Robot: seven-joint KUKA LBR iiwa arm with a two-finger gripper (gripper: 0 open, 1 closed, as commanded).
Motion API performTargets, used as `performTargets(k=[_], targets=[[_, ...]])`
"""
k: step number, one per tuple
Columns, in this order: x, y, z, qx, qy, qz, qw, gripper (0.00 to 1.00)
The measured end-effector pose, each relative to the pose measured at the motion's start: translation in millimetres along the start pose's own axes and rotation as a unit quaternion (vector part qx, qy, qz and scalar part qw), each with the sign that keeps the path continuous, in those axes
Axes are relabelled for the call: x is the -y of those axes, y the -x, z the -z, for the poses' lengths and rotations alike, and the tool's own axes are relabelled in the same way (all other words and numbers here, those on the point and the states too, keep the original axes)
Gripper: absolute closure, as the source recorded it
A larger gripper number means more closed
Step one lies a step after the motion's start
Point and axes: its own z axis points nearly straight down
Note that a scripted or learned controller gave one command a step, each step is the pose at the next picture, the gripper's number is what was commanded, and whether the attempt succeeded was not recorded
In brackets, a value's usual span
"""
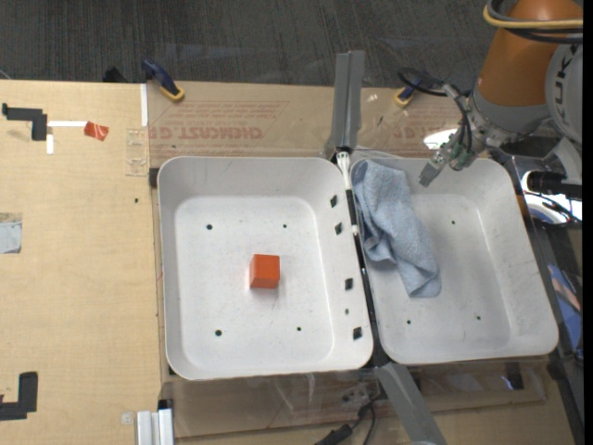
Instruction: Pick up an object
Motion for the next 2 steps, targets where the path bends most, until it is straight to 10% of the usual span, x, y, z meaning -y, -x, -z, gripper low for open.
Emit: performTargets(k=[1,2], targets=[[26,-25,42,0.001,0.000,0.028,0.9996,1.00],[9,3,2,0.000,0.001,0.020,0.9998,1.00]])
